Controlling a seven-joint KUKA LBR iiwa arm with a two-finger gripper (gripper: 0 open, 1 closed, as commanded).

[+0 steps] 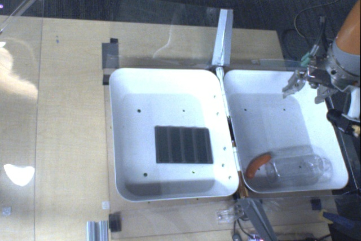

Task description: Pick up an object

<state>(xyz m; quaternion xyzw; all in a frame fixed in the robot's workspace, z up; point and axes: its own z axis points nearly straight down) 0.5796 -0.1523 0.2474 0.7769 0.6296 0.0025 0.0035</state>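
A clear plastic bottle (297,167) lies on its side near the front wall of the right bin (265,115). An orange sausage-shaped item (258,163) rests against the bottle's left end. In the left bin (130,115) a dark ribbed rectangular pad (183,144) lies flat near the middle. My gripper (306,89) hangs over the back right part of the right bin, well behind the bottle. It is open, with its fingers (291,86) spread and nothing between them.
A metal post (223,36) stands behind the seam between the two bins. Cables and the arm's body (347,59) crowd the right edge. The wooden bench (62,138) stretches out to the left of the bins.
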